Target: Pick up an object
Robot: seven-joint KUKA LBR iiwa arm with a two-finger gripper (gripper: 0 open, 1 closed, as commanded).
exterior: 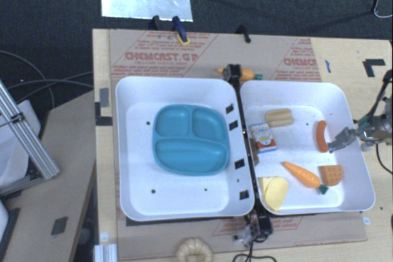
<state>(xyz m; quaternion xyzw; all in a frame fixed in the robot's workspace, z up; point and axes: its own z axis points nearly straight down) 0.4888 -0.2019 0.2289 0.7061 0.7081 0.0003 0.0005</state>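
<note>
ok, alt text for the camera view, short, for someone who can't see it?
The gripper hovers at the right bin's right edge, beside a sausage; that bin also holds a bread roll, small carton, carrot, waffle and cheese slice. The left bin holds a blue divided plate.

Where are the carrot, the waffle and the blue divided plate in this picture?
carrot [301,173], camera view, middle of its orange body.
waffle [331,175], camera view, centre of its gridded top.
blue divided plate [161,153], camera view, left rim beside the large compartment.
</note>
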